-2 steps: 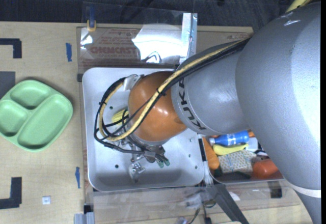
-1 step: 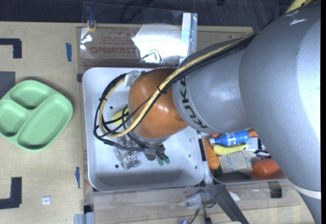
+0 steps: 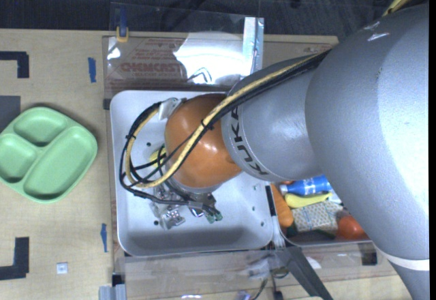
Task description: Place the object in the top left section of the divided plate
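1. Divided plate [image 3: 60,163]: I see the green plate on the bare bench at 9 o'clock of the camera view, well apart from the left bin [image 3: 136,227]. All three of its sections are bare, including the small one at the plate's own 11 o'clock, which is the target.

2. The arm [image 3: 327,121] reaches in from 3 o'clock, and its orange band [image 3: 197,142] hangs over the middle of the left bin. The gripper [image 3: 174,213] sits low over the bin floor, towards 6 o'clock of that bin.

3. Gripper state: the wrist and cables mask it from above, so I cannot tell whether it is clenched or released, and I make out nothing held in it.

4. The object: I cannot say for sure which item is meant. The loose items I can see lie in the right bin [image 3: 327,243] at 4 o'clock, partly under the arm: a blue-and-white bottle [image 3: 310,187], a yellow piece [image 3: 303,200] just below it, and an orange piece [image 3: 283,213] near the wall between the bins.

5. Progress, as I judge it: nothing is delivered yet. A confirmed grasp, the carry out towards 9 o'clock, and the release into the plate's 11 o'clock section are all left to do.
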Available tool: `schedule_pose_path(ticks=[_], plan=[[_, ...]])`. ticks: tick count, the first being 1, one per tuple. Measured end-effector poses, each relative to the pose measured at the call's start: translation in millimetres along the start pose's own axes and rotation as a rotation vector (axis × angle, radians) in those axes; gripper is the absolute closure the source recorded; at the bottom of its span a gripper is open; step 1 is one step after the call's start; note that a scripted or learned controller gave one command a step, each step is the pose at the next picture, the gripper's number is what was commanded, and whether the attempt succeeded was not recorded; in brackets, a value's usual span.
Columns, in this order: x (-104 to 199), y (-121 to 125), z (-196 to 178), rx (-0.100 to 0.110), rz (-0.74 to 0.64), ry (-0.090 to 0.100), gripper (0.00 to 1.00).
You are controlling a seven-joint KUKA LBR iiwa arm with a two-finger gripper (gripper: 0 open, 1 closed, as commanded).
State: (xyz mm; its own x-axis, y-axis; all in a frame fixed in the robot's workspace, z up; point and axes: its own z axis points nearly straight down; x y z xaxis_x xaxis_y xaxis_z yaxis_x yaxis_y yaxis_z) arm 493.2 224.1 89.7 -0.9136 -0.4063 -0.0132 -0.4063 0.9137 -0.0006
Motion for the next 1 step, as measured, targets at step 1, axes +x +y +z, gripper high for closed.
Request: schedule_pose_path(ticks=[1], plan=[[5.8,-5.7,-42.9,-0.007,-0.623,0.008,1.0]])
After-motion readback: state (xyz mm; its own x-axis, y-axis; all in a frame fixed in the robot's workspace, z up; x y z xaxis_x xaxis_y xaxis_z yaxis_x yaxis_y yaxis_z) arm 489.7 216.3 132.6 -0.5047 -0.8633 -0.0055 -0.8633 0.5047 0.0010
